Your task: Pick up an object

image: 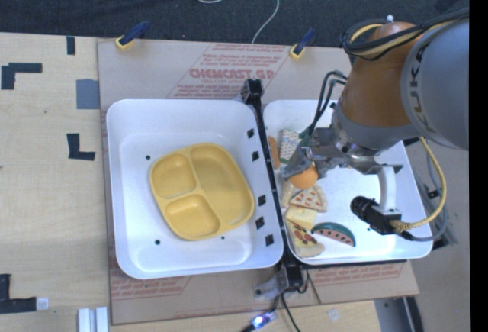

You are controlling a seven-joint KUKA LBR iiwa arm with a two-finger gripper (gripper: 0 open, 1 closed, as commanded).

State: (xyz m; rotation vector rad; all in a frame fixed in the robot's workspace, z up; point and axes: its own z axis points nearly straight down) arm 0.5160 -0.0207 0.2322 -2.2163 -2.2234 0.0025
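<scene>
Orange and rounded, a small toy fruit (304,177) sits right at the tips of the gripper (300,167), low over the left part of the right bin (415,193). The dark fingers (293,165) reach down onto its upper left edge, but the wrist hides the gap between them, so I cannot tell how wide they stand or whether the fruit is pinched. Just below the fingers lie pale yellow wedge pieces (305,204), and further below and to the right a watermelon slice (334,234). A speckled grey piece (289,143) lies just above the fingers. Well to their left, across the divider, a yellow sectioned plate (201,191) rests in the left bin (126,170)
</scene>
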